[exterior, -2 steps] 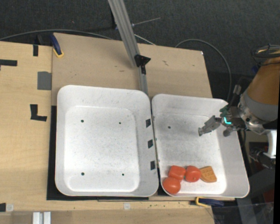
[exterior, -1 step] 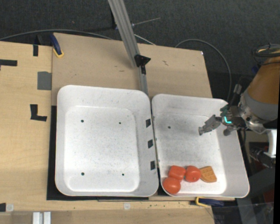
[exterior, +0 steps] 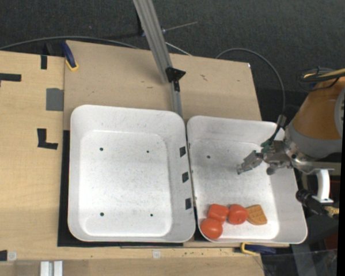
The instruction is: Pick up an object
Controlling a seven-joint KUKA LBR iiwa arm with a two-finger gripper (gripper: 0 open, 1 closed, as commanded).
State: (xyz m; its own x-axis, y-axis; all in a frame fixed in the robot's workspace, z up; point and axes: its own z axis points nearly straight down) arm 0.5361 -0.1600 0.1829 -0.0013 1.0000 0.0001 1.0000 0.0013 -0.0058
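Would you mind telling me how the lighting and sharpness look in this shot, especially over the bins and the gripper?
In the camera view the light is even and soft, with no strong glare on the right bin or left bin; the red objects cast only faint shadows; the gripper looks slightly soft, so its finger state is unclear; the image is mildly grainy overall.

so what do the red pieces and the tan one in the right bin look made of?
Red pieces: probably plastic toy food, going by the smooth, rounded, evenly coloured surfaces. Tan piece: matte, biscuit-like, perhaps foam or plastic; too small to tell. Right bin: white, speckled, likely moulded plastic.
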